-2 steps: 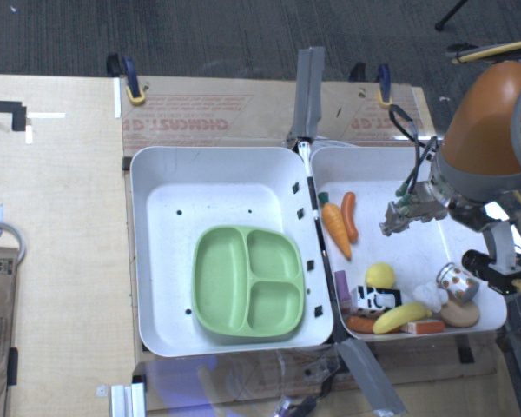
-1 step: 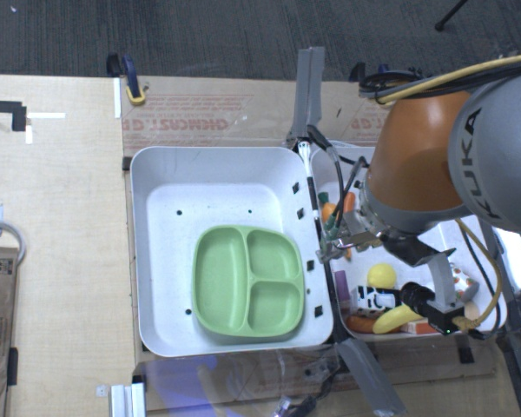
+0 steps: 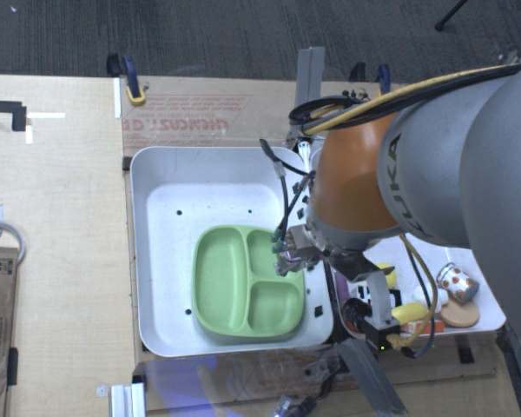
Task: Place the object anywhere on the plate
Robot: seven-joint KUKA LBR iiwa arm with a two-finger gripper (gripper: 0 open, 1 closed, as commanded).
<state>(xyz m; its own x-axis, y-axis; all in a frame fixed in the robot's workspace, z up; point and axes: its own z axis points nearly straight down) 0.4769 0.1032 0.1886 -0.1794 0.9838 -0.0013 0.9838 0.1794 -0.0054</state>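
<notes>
Dark carpet fills the top of the frame, and below it a pale wooden bench [image 3: 61,198] carries the left bin [image 3: 156,233], with the green plate [image 3: 221,276] lying in its lower middle. The arm [image 3: 469,163] covers most of the right half of the frame. Its gripper [image 3: 288,255] hangs over the plate's right edge, at the small upper right compartment.

The wrist and cables hide the gripper's tip, so I cannot tell whether it is closed on anything, and no object can be made out in it. The plate's three compartments look bare.

In the right bin [image 3: 434,254], at the lower right of the frame, lie a spotted cup [image 3: 452,279], a tan disc [image 3: 459,314] and a yellow piece [image 3: 408,312]. Any of these could be the task's object; which one I cannot say.

The main risk is an empty release: if the grasp failed, nothing lands on the plate. If something is held, letting go this close to the rim could drop it on the raised edge, where it may roll off onto the bin floor. Loose cables near the wrist could also snag the bin wall.
</notes>
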